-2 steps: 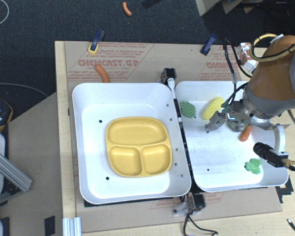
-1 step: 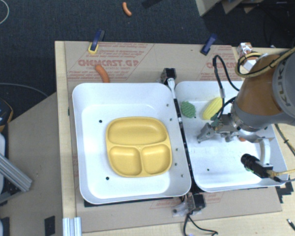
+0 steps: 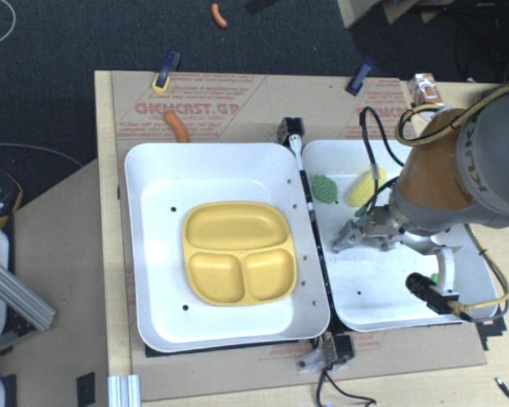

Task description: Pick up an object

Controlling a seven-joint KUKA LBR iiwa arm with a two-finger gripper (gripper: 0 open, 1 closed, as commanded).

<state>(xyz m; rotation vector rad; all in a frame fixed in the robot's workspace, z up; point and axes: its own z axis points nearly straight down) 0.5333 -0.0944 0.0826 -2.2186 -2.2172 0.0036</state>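
You had the tabletop, a cardboard-faced board held by a blue and yellow clamp at its far edge, with a small orange sausage-shaped piece lying on the board just behind the left bin. The left shallow white plastic bin held a yellow plastic tray with three compartments, sitting flat near the bin's middle, one long compartment at the far side and two smaller ones at the near side. Moving right, the right shallow white plastic bin stood touching the left one along a black-clipped seam. In its far left part lay a small green knobbly round object, and just beside that, to the right, a yellow corn-cob-shaped toy, partly under a black cable. The metal jaws were low over the right bin's floor, near and in front of those two objects, touching neither. You could not tell from this view whether the jaws were open or closed, and nothing showed between them. The grey arm with its orange band covered the bin's right side.
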